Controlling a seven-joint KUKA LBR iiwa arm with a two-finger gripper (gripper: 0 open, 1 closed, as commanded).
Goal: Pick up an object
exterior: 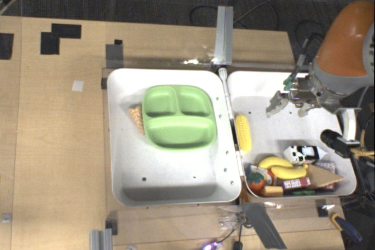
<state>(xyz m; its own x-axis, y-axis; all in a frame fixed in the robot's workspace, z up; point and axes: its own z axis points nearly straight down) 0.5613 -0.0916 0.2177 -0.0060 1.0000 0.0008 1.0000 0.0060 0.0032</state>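
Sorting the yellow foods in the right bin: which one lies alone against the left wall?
The corn cob, lying lengthwise along the wall. The bananas sit in the cluttered pile at the bin's front.

Grey arm enters from right; tool fingers spread, nothing between.

No legible text, label, brand, number or sign anywhere on the bench. Dark wrapper at the near edge of the right bin, possibly printed, too small and blurred for reading. Black rectangular patches on the bench top at far left, plain shapes, no characters. Small pale square on the bench, blank.
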